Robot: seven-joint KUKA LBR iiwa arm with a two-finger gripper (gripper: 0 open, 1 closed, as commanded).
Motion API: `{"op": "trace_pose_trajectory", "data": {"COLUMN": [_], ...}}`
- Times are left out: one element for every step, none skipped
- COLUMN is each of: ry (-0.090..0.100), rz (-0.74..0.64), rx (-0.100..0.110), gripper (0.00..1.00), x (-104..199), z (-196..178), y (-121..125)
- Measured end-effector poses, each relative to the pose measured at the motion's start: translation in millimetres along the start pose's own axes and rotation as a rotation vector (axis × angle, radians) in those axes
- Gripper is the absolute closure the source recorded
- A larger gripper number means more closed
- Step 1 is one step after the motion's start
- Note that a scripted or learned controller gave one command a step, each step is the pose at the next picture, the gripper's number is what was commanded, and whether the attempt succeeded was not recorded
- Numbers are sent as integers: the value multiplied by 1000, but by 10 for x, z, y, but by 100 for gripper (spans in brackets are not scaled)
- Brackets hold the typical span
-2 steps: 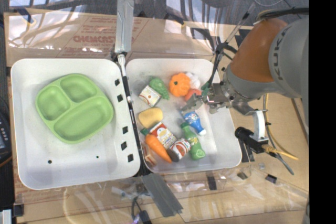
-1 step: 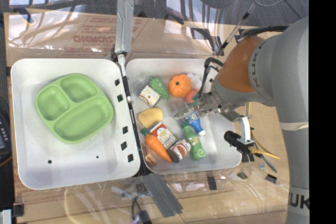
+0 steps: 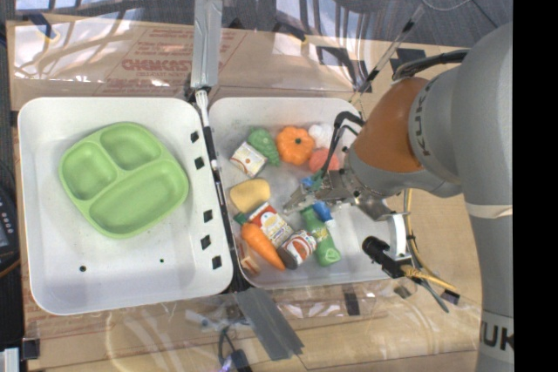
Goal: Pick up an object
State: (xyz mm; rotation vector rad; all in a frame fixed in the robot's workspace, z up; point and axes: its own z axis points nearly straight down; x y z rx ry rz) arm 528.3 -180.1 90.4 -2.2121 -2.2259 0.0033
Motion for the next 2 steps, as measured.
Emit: {"op": "trace_pose_trajectory", "data": {"ry": [-1, 1], "rz": [-5, -54], "rx": [4, 1], "gripper": [100, 100], "x": [-4, 393], "z": [-72, -913], "y": [-8, 291]}}
